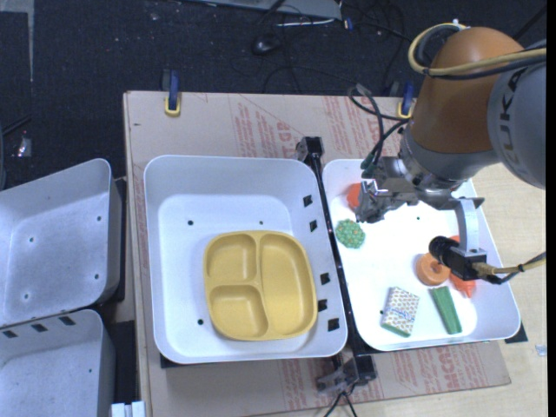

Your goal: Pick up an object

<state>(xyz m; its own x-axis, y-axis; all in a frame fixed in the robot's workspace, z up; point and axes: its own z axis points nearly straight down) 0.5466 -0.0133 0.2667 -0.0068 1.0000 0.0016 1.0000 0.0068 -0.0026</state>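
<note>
The gripper (372,205) hangs low over the far left corner of the right bin (495,320). Whether it is spread or closed I cannot tell, since the wrist body hides much of it, and nothing can be seen clamped in it.

The likeliest target is the green knobbly ball (350,234), lying just below the gripper against the bin's left wall. An orange-red object (354,195) sits partly hidden beside the gripper toward the far edge.

To do this step well, I judge the arm should centre over one piece only, staying clear of the wall so a fingertip does not catch the rim, then descend straight before closing.

Further out, an orange ring (429,270) rests near the right edge. A patterned box (400,310) and a green bar (447,309) lie near the front edge. The left bin (174,189) carries a yellow divided tray (259,283).
</note>
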